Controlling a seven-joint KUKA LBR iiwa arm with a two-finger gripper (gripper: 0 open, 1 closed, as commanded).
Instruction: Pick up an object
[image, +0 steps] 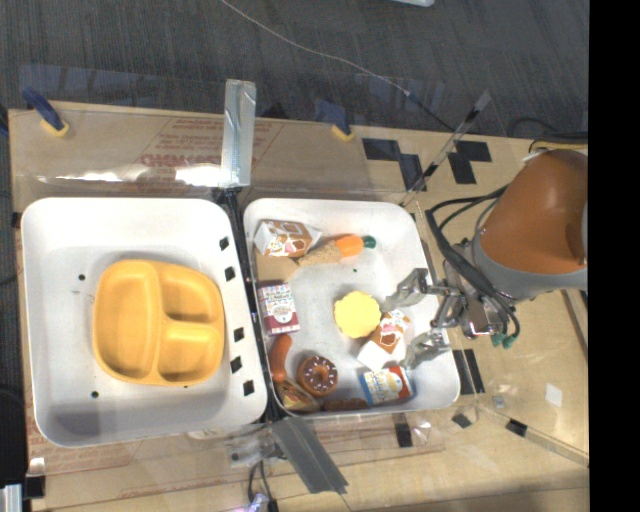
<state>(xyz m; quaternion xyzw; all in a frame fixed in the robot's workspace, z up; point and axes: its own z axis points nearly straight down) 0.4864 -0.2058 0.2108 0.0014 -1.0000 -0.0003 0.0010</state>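
Claw spread wide, grasping nothing, at right edge of right shallow white bin, beside round yellow plastic disc.

Even, fairly bright overhead light falls on the bench. The white bins look slightly washed out, with soft grey shadows along their inner walls. Glare streaks the clear tape far left of the gripper, beyond the bins. The picture is mildly soft and grainy throughout.
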